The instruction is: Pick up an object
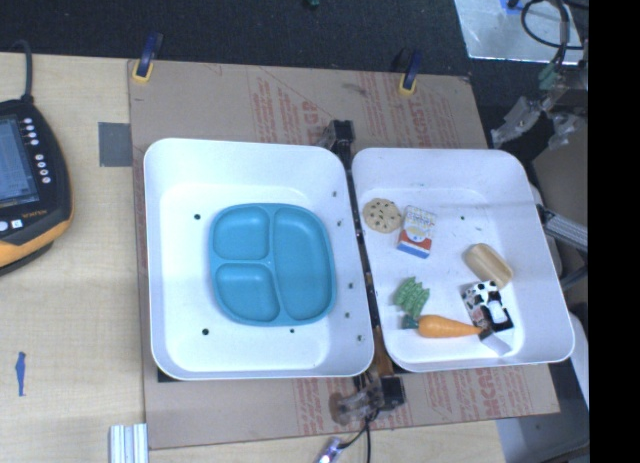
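Note:
The right white bin (pixel 455 173) holds several small objects. A round brown cookie (pixel 381 214) lies near its left wall, with a small red, white and blue carton (pixel 417 231) just to the right. A tan bread-like roll (pixel 488 263) rests toward the right side. Lower down sit a green broccoli piece (pixel 410 296), an orange carrot (pixel 447 327) and a black-and-white toy (pixel 487 308) that touches the carrot's right end. The left white bin (pixel 180 176) carries a blue divided plate (pixel 272 263) at its middle.
A black and orange teach pendant (pixel 25 181) lies on the bench at the far left. Two clamps (pixel 147 56) (pixel 408 69) pin the cardboard sheet at the back. Cables (pixel 545 6) and metal hardware (pixel 535 116) crowd the top right.

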Available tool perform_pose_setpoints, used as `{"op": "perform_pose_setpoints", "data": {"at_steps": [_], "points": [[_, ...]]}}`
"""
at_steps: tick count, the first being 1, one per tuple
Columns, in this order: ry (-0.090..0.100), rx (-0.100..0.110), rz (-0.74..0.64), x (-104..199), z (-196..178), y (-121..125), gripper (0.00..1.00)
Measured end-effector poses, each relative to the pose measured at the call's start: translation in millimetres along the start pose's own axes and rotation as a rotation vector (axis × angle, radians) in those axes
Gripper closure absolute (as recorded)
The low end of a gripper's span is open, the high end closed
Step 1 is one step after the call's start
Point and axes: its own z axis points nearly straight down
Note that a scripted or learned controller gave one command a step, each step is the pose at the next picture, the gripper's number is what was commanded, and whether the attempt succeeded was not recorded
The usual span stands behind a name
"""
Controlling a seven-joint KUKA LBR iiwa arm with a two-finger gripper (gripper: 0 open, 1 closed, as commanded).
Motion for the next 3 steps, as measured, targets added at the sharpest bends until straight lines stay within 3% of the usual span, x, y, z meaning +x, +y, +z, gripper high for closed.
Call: {"op": "perform_pose_setpoints", "data": {"at_steps": [1,2,3], "points": [[0.001,0.004,-0.002,64,144,4,0.0],[0.0,0.002,-0.003,100,164,1,0.0],[-0.002,-0.005,-0.001,103,190,-23,0.0]]}}
